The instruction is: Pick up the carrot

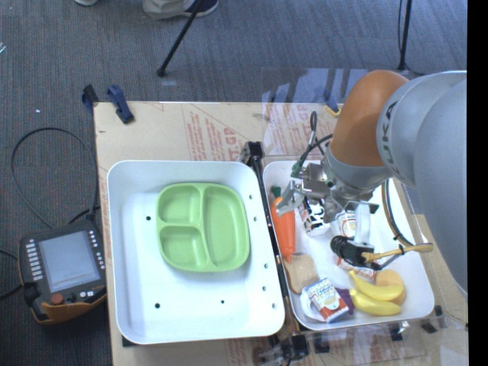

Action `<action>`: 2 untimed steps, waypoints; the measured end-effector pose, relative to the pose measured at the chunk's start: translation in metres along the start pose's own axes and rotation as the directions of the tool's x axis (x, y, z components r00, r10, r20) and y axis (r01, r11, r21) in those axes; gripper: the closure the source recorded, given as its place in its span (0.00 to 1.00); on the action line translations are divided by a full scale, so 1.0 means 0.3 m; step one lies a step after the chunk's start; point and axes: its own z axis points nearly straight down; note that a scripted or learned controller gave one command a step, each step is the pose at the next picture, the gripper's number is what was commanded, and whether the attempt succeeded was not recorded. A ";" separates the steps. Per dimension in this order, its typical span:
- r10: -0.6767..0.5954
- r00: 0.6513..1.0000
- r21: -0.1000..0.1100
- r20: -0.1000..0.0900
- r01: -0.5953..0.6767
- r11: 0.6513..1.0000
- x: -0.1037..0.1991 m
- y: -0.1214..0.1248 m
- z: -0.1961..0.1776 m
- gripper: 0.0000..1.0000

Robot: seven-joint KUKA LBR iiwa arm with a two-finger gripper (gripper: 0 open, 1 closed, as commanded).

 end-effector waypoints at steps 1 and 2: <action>-0.166 0.986 0.003 -0.001 0.166 0.986 -0.190 -0.150 0.002 0.00; -0.059 0.998 0.003 -0.003 0.059 0.998 -0.249 -0.194 0.307 0.00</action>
